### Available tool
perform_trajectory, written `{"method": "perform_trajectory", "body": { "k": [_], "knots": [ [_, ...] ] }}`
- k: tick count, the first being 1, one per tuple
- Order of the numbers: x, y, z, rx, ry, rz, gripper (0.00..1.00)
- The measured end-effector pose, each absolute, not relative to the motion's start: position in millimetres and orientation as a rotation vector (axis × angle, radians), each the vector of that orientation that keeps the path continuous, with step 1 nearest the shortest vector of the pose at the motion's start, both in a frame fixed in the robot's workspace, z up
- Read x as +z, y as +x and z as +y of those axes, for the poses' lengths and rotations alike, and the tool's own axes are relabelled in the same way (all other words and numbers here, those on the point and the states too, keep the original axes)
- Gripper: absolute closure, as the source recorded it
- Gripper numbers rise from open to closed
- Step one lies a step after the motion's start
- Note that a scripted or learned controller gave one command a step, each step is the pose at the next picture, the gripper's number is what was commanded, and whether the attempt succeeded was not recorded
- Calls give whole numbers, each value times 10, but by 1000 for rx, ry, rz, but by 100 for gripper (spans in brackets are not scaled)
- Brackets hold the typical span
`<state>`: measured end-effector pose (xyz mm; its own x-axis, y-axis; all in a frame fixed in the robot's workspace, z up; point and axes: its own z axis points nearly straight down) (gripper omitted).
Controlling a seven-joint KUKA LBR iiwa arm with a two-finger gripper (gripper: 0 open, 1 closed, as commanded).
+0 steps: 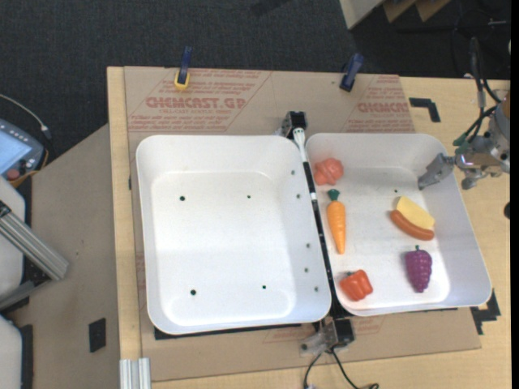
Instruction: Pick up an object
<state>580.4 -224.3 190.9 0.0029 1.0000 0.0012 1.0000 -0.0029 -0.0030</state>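
The right bin [381,156] holds several toy foods. A pinkish-red piece [328,171] lies at its far left, with an orange carrot [336,226] just below it. A yellow and orange hot dog [413,219] sits toward the right, a purple grape bunch [418,268] nearer the front, and a red pepper [355,284] at the front left. My gripper [450,178] hovers over the bin's far right corner, open, with nothing between its fingers. It is up and to the right of the hot dog.
The left bin [219,156] sits beside the right one, with a black divider strip [312,209] between them. Two clamps [183,73] hold the cardboard base at the back. Cables hang at the far right.
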Motion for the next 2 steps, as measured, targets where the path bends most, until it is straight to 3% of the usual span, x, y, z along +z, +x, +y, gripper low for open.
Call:
{"method": "perform_trajectory", "body": {
  "k": [1, 2],
  "knots": [
    [1609, 6417, -1907, -4, -2219, -2230, 0],
    [2528, 6690, -2240, -7, -2230, -2231, 0]
  ]
}}
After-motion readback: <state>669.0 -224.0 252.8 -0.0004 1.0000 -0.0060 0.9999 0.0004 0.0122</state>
